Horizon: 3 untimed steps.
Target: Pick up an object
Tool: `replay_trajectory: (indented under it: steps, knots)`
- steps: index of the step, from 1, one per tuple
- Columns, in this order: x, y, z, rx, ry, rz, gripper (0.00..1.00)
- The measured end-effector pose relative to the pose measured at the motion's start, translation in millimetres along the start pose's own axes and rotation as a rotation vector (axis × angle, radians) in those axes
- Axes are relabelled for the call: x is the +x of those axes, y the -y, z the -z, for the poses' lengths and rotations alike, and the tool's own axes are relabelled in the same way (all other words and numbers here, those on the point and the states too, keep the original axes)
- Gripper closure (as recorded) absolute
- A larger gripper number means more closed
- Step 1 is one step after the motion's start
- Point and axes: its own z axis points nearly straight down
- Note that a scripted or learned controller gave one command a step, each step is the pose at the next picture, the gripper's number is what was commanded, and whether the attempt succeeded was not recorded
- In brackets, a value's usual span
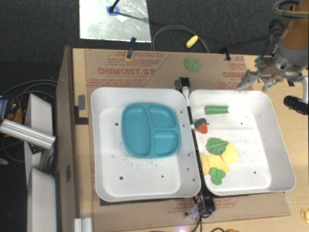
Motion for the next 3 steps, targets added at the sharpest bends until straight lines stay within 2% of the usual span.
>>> replay_trajectory:
  steps: [1, 2, 3]
  knots:
    - [42.9, 66.2, -71.4, 0.012, -0.005, -0.002, 0.0]
    - [60.4, 112.7, -136.2, 0.011, -0.004, -0.003, 0.0]
    - [43.9, 184.2, -147.1, 0.008, -0.003, -0.006, 0.0]
